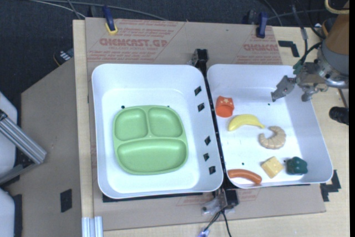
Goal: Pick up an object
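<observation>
While my gripper [293, 91] hangs spread and holding nothing over the right bin [316, 119], the yellow banana [246, 121] lies curved near that bin's middle.
An orange cup-like toy [224, 106] sits just beside it; a tan croissant [273, 137], yellow cheese wedge [272, 166], dark green piece [296, 165] and red sausage [244, 176] lie nearer the front. The left bin [105, 119] carries a smooth green divided tray [150, 139].

Reading "CHEMCAST GP" in faded red capitals, printed twice on the brown board [138, 36] lying under the two white bins; smaller red lines beneath blurring beyond reading.
</observation>
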`<state>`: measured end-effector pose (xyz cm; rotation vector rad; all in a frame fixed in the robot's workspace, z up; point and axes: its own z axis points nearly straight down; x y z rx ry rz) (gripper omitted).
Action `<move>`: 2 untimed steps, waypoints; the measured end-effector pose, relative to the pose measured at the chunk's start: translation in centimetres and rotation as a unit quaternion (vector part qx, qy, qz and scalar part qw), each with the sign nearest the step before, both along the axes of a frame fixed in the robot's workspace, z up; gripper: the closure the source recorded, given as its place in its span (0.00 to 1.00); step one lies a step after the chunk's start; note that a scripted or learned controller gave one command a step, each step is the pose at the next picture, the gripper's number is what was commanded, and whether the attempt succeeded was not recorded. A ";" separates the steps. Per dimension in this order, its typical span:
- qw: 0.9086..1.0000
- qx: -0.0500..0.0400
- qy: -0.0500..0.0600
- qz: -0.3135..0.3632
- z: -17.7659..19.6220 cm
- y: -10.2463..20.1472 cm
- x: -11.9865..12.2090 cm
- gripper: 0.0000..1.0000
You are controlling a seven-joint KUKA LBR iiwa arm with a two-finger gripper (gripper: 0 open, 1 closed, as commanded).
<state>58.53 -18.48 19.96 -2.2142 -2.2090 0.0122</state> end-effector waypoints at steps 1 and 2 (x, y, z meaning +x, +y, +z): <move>1.000 -0.001 -0.006 0.002 0.6 0.0 0.3 0.00; 1.000 0.000 -0.002 0.002 -5.7 0.8 0.0 0.00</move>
